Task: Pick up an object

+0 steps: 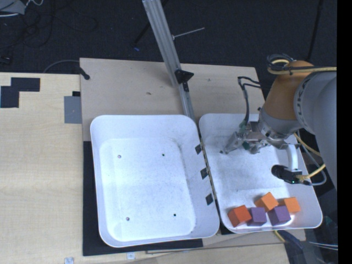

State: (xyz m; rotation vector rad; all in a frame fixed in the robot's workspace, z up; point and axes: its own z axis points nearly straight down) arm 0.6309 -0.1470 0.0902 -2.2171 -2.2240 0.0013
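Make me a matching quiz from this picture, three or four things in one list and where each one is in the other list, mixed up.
Things:
1. end effector
2. orange and purple blocks
3. metal rail
4. left bin

Places:
A. near corner of the right bin
B. slanting in from the bench's far side toward where the bins meet
C. over the right bin's far part
D. beside the right bin

Pairs: 1-C, 2-A, 3-B, 4-D
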